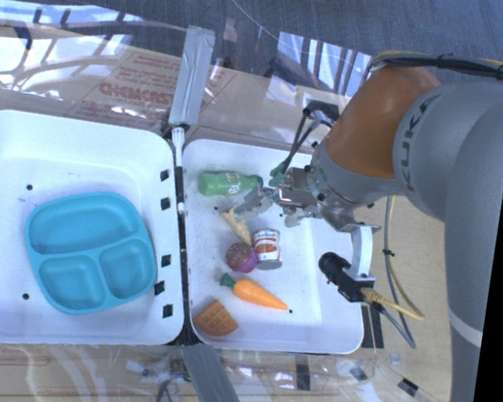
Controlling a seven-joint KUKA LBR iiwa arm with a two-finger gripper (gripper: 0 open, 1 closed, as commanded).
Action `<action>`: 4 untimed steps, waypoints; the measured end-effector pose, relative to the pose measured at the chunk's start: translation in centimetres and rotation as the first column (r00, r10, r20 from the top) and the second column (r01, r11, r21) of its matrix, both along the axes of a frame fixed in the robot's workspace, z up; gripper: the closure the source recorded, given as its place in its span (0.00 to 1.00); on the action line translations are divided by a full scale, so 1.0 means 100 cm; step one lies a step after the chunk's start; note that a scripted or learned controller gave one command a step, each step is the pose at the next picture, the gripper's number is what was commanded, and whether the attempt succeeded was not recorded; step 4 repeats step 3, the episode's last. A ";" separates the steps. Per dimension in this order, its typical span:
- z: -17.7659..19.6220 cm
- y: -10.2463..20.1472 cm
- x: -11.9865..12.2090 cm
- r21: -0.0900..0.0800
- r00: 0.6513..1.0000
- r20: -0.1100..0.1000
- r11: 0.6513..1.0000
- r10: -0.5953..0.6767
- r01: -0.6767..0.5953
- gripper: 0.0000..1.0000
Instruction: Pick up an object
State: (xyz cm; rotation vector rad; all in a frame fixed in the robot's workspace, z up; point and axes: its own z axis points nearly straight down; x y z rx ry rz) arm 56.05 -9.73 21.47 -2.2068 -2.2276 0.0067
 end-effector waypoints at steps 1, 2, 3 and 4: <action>-0.123 -0.105 -0.013 -0.003 1.000 0.007 1.000 -0.005 0.005 0.00; -0.115 -0.106 -0.012 -0.003 1.000 0.004 1.000 0.001 -0.001 1.00; 0.005 -0.054 -0.003 -0.001 1.000 0.010 1.000 0.002 -0.002 1.00; 0.005 -0.054 -0.003 -0.001 1.000 0.010 1.000 0.002 -0.002 1.00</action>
